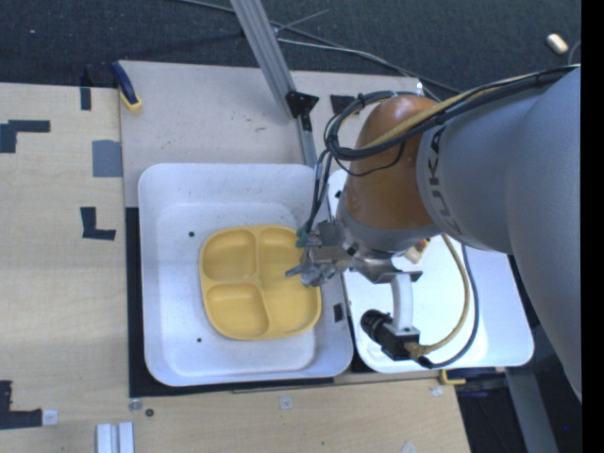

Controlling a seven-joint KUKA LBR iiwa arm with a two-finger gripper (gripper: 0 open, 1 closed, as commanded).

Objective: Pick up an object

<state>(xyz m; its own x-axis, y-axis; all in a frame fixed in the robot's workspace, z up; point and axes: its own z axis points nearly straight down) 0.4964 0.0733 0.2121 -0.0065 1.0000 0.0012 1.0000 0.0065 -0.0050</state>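
- Grey arm [528,168] fills the right side, sitting closest to the camera, its orange band [392,163] above the wrist.
- Black cables [340,140] loop round the band; a tan hose [462,300] curves down over the right bin [500,338].
- Below the band, the gripper [309,256] reaches left over the rim of the left bin [160,253].
- Its tip sits at the right edge of the yellow plate [257,281], level with the upper right compartment.
- Whether the claw is open, closed or gripping the plate's rim I cannot tell: the fingers are small, dark and blurred against the plate.
- Plate lies flat on the floor of the left bin, right of centre, its right edge near the bin's right wall.
- It has three compartments showing: two on top, one wider lower left; the lower right part is less clear.
- A black fitting [382,333] with a white bracket hangs over the right bin, just below the wrist.
- Both bins touch side by side on a wooden bench [57,281].
- A metal strut [269,45] slants down from the top toward the bins.
- A blue and yellow clip [127,88] lies at the board's top left corner.
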